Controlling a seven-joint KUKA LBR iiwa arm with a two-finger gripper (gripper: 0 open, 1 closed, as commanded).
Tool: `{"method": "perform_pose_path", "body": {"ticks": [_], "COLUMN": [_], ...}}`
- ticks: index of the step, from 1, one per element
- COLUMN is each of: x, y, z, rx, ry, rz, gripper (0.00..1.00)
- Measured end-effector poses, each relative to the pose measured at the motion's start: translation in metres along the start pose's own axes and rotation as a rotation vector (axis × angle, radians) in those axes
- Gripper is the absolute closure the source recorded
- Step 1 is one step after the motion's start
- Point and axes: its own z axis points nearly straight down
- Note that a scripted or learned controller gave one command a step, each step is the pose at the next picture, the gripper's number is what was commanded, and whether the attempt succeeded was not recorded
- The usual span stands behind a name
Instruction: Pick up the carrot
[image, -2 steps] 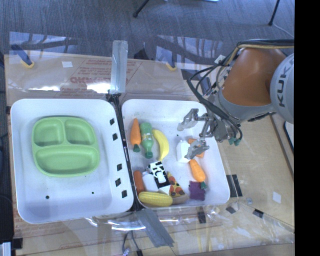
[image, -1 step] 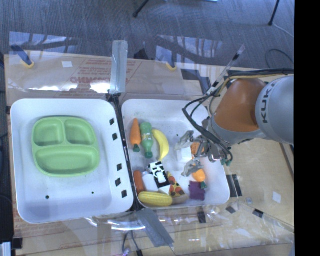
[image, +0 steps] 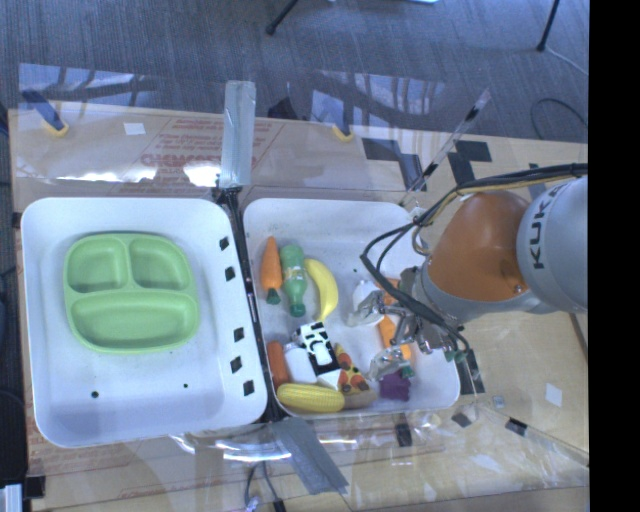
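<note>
Lying untouched along the far wall of the right-hand bin (image: 445, 225), well apart from the tool (image: 392, 340), the carrot (image: 270, 268) rests lengthwise just beside a green bottle (image: 293, 280), with a banana (image: 322, 287) on the bottle's tool-ward side. Nothing of the pick-up looks done as yet: the carrot sits flat on the bin floor, nothing is closed on it, and reach, descent, grasp and lift all appear to remain. The tool hangs low over the opposite side of the same bin, above a purple piece (image: 396, 385) and some orange shapes (image: 388, 334) that could be other toy food or parts of the tool itself; which cannot be told. Whether its fingers stand apart or together cannot be told either, since cables and the wrist of the arm (image: 478, 250) cover them. Between tool and carrot lie a black-and-white tagged block (image: 318, 348), a corn cob (image: 310, 398) and a second orange-red piece (image: 277, 362) near the bin's edge, possibly another carrot-like item, too small to name surely. Beyond the carrot, across the divider, the left bin (image: 60, 400) holds a green sectioned plate (image: 130, 292) on the table (image: 560, 400).
</note>
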Motion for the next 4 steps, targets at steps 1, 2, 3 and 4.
{"method": "perform_pose_path", "body": {"ticks": [1,2,3,4], "x": [-0.003,-0.005,-0.008,-0.008], "y": [0.002,0.004,0.005,0.006], "z": [-0.011,-0.021,-0.031,-0.031], "rx": [0.001,0.002,0.003,0.003], "ry": [-0.003,-0.006,-0.009,-0.009], "rz": [-0.010,-0.020,-0.029,-0.029], "gripper": [1.00,1.00,1.00,0.00]}}
